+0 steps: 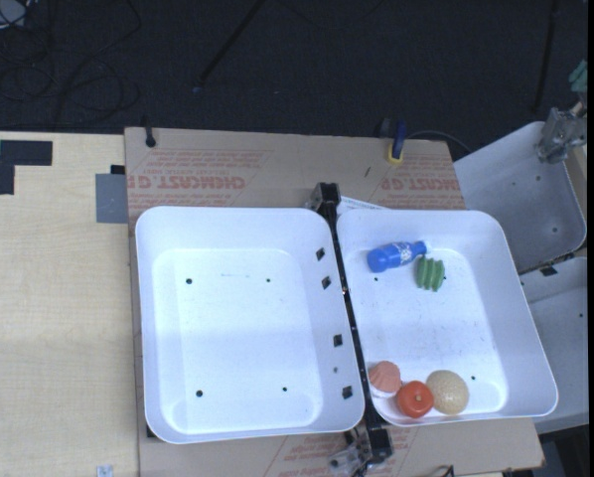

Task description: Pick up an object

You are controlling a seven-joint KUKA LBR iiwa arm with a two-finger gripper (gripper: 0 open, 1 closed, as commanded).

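At far left, the pale wooden desk (49, 316) carries a few dark patches and, beside them, a printed cardboard sheet (237, 172) on which both white bins rest. Next comes the left bin (237, 336), whose floor shows only small dark dots. A row of black clips (337, 306) marks the seam where the two bins meet. Beyond it, the right bin (466, 326) holds all five candidate objects. A blue bottle (395, 255) lies on its side near the far wall, and a small green ribbed item (430, 272) lies just beside its cap end. In the near corner three round pieces cluster together: a pink disc-like piece (383, 376), a red-orange ball (414, 398) touching it, and a tan ball (447, 391) touching the red one. At far right a grey metal plate (525, 187) adjoins the cardboard. Every object rests on the bin floor and none is lifted, so the task reads as not yet begun: approach, closure and lift all remain. Whether the claw is spread or pressed together cannot be told from this view. As a judgement, the bottle and the green item look like the easier targets, being well apart from the crowded corner, though they lie close to each other
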